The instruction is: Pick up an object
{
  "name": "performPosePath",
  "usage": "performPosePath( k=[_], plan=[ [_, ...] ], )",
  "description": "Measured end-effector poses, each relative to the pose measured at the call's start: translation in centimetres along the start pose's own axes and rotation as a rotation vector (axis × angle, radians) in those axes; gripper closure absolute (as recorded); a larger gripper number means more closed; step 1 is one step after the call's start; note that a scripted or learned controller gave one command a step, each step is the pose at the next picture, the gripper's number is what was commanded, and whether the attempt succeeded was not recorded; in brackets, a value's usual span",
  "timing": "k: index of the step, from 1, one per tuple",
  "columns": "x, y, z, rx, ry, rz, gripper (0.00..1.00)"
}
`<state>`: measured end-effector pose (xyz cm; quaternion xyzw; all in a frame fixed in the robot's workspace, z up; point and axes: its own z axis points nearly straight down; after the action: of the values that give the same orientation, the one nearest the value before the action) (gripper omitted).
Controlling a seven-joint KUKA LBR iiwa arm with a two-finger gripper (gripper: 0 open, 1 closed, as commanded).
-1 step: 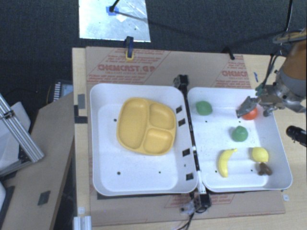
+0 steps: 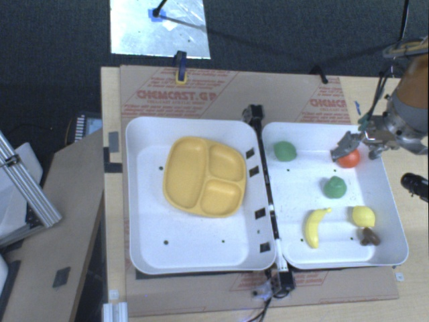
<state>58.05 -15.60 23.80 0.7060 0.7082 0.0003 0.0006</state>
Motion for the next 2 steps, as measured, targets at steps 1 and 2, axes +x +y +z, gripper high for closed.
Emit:
performPosePath(
  k=[1,2],
  plan=[
    [-0.9,-0.3,4.7,0.004,0.000,0.003,0.00],
    [-1.8,-0.4,9.5,0.004,0.001,0.003,0.00]
  ],
)
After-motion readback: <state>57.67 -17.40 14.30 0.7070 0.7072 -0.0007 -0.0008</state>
